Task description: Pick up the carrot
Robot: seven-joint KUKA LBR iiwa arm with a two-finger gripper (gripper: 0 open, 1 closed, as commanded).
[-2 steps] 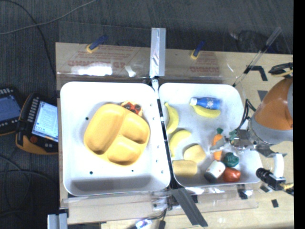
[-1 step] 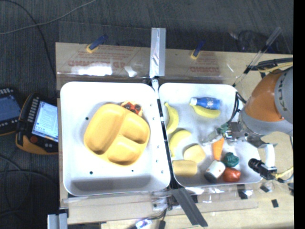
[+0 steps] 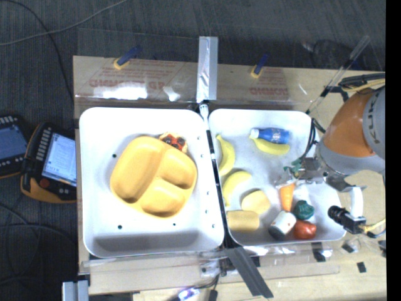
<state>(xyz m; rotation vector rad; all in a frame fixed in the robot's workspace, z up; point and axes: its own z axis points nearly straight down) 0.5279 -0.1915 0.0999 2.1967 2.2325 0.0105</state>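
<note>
Gripper (image 3: 299, 170) parked right over the carrot (image 3: 286, 197) in the right bin (image 3: 301, 119), lining up prob; can't tell its grip state tbh.

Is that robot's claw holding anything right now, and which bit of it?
It cannot be told. The claw sits right above the carrot, at its top end, in the right bin, but no grip is visible.

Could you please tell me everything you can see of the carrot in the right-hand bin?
The carrot is small, orange and tapered, smooth like a plastic toy. It lies in the right bin, toward its right side, lengthwise up the image, its upper end under the gripper. A dark green item sits close on its right, a white and dark object just below, and a pale yellow piece to its left. Whether any of them touches it cannot be told.
</note>
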